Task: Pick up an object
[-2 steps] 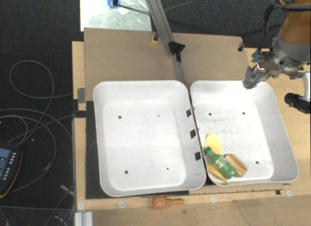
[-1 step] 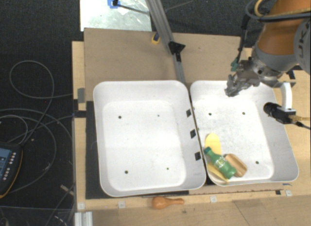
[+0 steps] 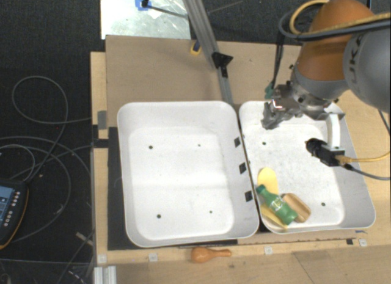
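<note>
In the right bin (image 3: pixel 354 206), near its front left corner, lie a green bottle (image 3: pixel 278 205), a yellow banana-shaped piece (image 3: pixel 269 182) behind it, and a tan oblong block (image 3: pixel 297 206) beside it. My gripper (image 3: pixel 270 118) hangs over the back left part of that bin, well behind the objects. Nothing shows beneath or in it. The grey arm with its orange band (image 3: pixel 333 26) reaches in from the right.
The left bin (image 3: pixel 131 154) sits beside the right one. A small orange-brown pear-shaped thing (image 3: pixel 209 253) lies on the bench in front of the bins. A grey metal pole (image 3: pixel 204 26) slants over the back of the bench. Cables trail on the floor at left.
</note>
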Robot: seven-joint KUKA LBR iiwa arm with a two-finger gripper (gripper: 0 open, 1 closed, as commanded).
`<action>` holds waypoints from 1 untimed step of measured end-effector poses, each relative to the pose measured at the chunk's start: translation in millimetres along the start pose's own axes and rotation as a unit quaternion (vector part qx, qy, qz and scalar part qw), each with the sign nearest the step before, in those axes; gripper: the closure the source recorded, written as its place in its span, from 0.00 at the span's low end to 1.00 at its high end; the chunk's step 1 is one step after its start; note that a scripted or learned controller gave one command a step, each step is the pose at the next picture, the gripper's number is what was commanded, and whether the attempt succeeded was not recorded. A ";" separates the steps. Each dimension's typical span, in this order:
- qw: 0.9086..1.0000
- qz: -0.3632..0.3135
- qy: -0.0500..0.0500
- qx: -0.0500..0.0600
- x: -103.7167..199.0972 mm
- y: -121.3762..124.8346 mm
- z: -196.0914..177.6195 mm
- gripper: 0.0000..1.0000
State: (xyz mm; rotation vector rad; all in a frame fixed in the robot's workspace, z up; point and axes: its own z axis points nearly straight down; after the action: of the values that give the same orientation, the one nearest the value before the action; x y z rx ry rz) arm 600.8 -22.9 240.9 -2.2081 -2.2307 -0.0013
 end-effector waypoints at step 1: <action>1.000 0.000 0.000 0.000 43.8 -6.8 1.4 1.00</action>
State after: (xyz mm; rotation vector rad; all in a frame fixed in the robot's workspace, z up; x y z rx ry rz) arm 593.5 20.8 239.6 -2.2084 -2.2317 -0.0015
